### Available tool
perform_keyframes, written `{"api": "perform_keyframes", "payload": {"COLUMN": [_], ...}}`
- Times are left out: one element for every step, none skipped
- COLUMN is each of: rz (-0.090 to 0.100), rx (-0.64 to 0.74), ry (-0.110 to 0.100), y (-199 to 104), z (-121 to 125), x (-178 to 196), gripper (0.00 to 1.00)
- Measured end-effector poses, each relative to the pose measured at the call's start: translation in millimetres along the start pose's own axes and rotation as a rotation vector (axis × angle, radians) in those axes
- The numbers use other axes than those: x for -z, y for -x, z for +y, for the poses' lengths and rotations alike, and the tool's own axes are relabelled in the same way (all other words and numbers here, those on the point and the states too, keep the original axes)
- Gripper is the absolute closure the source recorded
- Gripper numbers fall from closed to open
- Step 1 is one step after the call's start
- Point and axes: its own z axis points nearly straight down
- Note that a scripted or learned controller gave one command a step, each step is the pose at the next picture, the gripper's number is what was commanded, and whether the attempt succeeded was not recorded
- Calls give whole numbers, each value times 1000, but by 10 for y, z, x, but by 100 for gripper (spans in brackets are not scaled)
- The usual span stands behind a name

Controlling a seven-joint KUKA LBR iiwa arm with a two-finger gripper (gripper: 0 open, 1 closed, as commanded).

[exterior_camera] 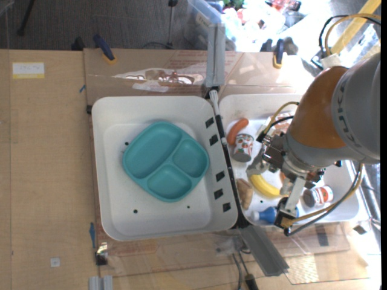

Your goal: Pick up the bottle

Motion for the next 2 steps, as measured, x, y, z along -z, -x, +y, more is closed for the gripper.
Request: {"api": "perform_keyframes", "payload": {"rz": [1, 0], "rx": [2, -167], "ry": [3, 29], "y": [-834, -1195], "z": [209, -238], "x": [6, -326], "gripper": [0, 0]}}
